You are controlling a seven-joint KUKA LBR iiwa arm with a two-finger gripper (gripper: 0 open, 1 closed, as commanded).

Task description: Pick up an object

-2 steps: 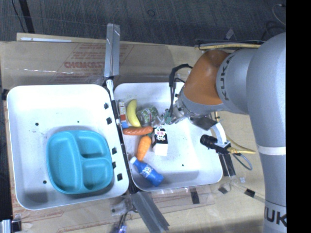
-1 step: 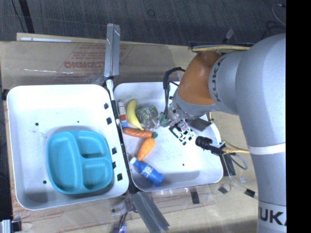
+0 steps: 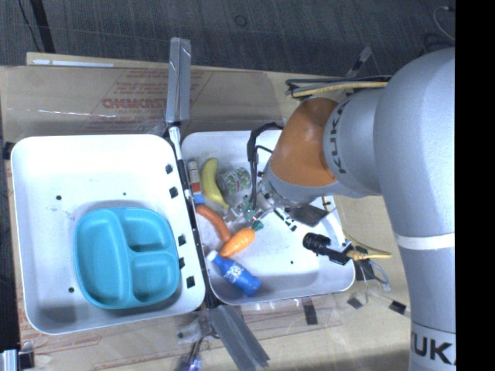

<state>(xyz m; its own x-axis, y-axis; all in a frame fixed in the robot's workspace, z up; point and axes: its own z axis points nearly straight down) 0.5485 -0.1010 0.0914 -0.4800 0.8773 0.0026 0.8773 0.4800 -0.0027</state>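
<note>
The right bin point(image 3: 303, 283) holds a yellow banana point(image 3: 210, 180), a crumpled clear and green packet point(image 3: 234, 181), an orange carrot point(image 3: 238, 241), a curved orange-red piece point(image 3: 210, 219) and a blue bottle point(image 3: 236, 275) lying near the front wall. My gripper point(image 3: 257, 211) is low in this bin under the orange wrist band. It sits just above the carrot's green top and right of the packet. The wrist hides its tip, and nothing shows as held.
The left bin point(image 3: 46, 154) carries a blue divided tray point(image 3: 128, 257). A metal divider bar point(image 3: 179, 79) stands between the bins at the back. The grey arm covers the right bin's right side. Cardboard lies beneath both bins.
</note>
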